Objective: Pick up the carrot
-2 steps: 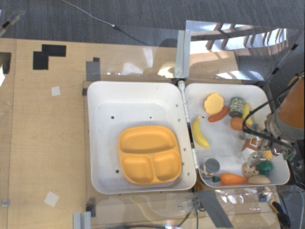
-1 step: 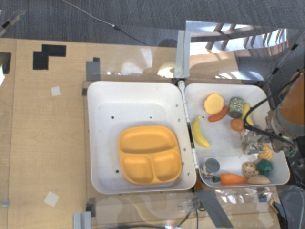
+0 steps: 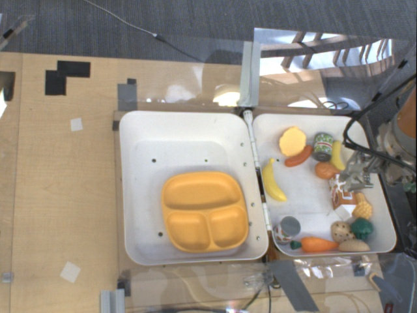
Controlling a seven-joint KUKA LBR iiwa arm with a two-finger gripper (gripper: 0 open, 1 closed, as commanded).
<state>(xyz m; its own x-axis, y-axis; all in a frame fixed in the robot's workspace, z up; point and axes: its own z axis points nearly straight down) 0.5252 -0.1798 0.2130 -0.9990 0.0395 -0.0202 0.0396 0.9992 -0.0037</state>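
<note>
The carrot [image 3: 315, 244] lies on its side along the near wall of the right bin [image 3: 306, 204], orange body with a green tip at its left end, just right of a small grey cup [image 3: 287, 227] and just left of a speckled egg-like item [image 3: 340, 231]. Starting from the left, the left bin [image 3: 140, 149] holds a yellow divided plate [image 3: 204, 210] set toward its near right part. Past the wall between the bins, a banana [image 3: 273, 182] lies near the right bin's left side. Farther back sit a yellow round slice [image 3: 292, 140] and a red sausage [image 3: 298, 156] touching it, then a dark can [image 3: 323, 147] and a small orange fruit [image 3: 325, 170]. A green broccoli piece [image 3: 362, 227] and a beige item [image 3: 354, 245] sit in the near right corner. The gripper [image 3: 354, 180] hangs over the right side of this bin, well apart from the carrot, above a white and brown packet [image 3: 341, 197]; whether its grip is released or clenched I cannot tell
</note>
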